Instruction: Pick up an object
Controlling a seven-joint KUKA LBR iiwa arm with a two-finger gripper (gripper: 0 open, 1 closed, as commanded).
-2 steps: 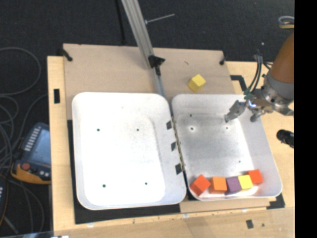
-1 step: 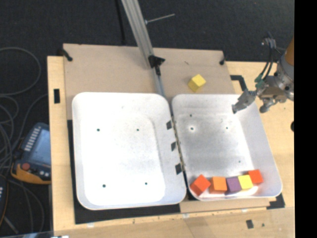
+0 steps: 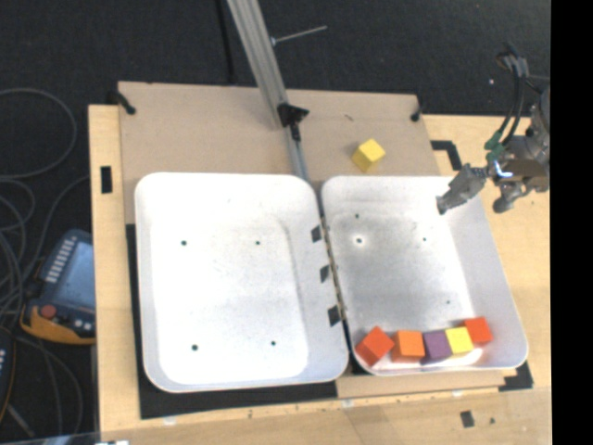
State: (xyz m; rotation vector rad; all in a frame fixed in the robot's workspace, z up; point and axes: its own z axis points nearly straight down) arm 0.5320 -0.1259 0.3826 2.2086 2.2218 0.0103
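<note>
Camera view: end effector [image 3: 480, 191] at 3 o'clock, over right bin [image 3: 408, 248] rim, fingers spread, nothing between them. Five blocks [image 3: 424, 343] line the bin's 6 o'clock wall; yellow cube [image 3: 368, 154] on desk [image 3: 213, 133], 12 o'clock.

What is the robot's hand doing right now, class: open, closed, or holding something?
Hand: open, holding nothing, above the upper right edge of the right shallow white bin.

Grey metal gripper [image 3: 480, 193] with two slim dark-tipped fingers [image 3: 458, 194]. Thin black cables [image 3: 515, 86] loop above the wrist. A small green-blue mark sits beside the housing.
</note>
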